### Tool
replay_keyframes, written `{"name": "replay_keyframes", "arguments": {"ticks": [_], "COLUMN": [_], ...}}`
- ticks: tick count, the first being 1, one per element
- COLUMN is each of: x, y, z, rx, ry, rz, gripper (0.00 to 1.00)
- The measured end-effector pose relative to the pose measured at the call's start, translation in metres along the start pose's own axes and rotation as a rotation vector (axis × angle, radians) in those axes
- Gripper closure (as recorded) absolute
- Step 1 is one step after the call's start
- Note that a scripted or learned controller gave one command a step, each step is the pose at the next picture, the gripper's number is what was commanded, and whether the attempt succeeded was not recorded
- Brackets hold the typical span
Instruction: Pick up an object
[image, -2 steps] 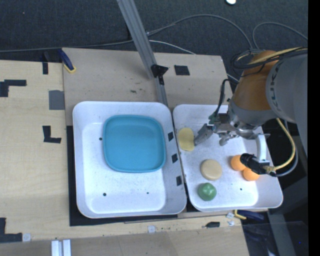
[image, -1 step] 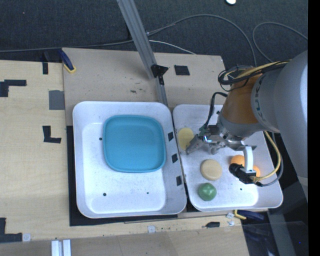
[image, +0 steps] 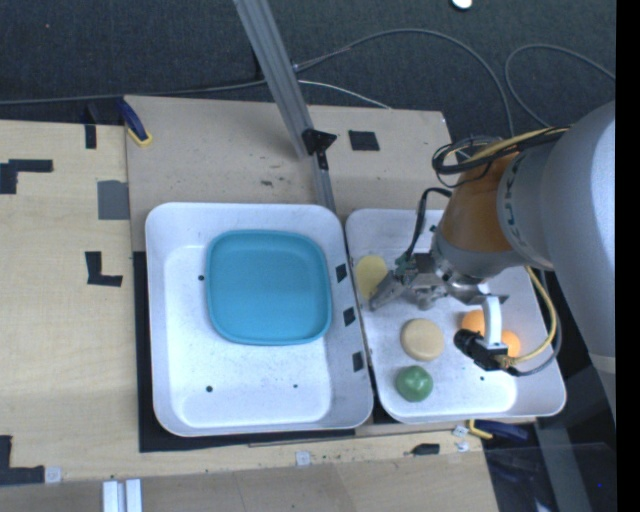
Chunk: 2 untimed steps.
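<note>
A pale wooden table (image: 60, 300) carries two shallow white bins side by side, with dark flooring and cables beyond. Nearest in the right bin (image: 535, 395) lies a green ball (image: 413, 382); just behind it sits a cream round object (image: 423, 339), and to its right an orange object (image: 497, 335) partly behind a black fitting on the arm. Further back, a yellow object (image: 371, 270) rests near the bin's left wall. The hand (image: 385, 293) is low over this bin, beside the yellow object; whether it is released or clenched cannot be told. The left bin (image: 180, 395) holds a blue square plate (image: 268, 286). A grey metal bar (image: 285, 85) rises behind.
</note>
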<state>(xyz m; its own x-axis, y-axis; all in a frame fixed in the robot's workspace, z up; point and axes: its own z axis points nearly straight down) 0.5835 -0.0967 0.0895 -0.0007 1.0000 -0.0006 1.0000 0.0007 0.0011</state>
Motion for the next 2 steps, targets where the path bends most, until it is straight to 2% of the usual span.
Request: {"name": "replay_keyframes", "arguments": {"ticks": [1,2], "x": [-0.001,0.003], "y": [0.001,-0.003], "z": [-0.011,-0.054], "rx": [-0.002,-0.002], "ry": [-0.001,0.000], "rz": [0.000,0.000], "gripper": [1.00,1.00]}}
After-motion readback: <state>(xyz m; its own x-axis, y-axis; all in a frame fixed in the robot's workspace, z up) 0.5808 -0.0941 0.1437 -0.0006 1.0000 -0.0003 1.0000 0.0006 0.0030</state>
